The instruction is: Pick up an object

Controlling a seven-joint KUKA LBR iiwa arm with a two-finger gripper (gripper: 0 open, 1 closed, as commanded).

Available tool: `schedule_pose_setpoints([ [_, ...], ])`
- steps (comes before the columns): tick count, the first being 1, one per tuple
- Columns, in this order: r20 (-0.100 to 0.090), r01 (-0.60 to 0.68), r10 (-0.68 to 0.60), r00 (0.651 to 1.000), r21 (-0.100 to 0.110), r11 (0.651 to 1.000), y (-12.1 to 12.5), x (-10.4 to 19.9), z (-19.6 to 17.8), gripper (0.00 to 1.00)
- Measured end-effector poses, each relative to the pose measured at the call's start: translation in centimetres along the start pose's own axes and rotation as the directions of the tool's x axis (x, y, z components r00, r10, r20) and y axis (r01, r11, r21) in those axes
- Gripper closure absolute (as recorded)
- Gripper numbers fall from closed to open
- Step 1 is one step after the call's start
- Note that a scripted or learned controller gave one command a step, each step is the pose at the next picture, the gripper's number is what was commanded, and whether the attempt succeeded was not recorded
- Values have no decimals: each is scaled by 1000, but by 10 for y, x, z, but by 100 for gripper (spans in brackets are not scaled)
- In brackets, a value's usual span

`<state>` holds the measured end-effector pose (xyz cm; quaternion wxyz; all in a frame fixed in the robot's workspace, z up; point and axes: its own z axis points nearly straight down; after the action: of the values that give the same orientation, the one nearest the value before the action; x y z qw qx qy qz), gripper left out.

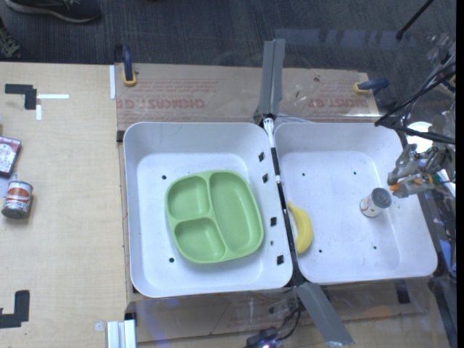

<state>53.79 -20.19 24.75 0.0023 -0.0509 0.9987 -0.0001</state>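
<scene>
One banana (301, 228) | well left of claw (403, 174) | claw grip: cannot tell

A robotics lab, probably: plywood bench (58, 216) clamped at its edge, two white bins (145, 158), black tape marks (22, 93), cabling, carpeted floor, a bystander's shoe (51, 2).

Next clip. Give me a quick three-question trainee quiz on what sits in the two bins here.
1. True or false: the green divided plate lies in the left bin.
2. Which item lies against the right bin's left wall? A) banana B) can C) plate
3. Fill in: the small upright cylinder stands near the right bin's ____ side.

Key: 1 true; 2 A, the banana; 3 right, close to the gripper.
</scene>
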Motion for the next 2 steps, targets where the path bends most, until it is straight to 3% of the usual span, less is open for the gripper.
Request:
schedule_pose_setpoints([
  [1, -2, -20, 20, 1000, -1, 1000, 65, 10, 155, 100],
  [2, -2, -20, 20, 1000, -1, 1000, 65, 10, 155, 0],
])
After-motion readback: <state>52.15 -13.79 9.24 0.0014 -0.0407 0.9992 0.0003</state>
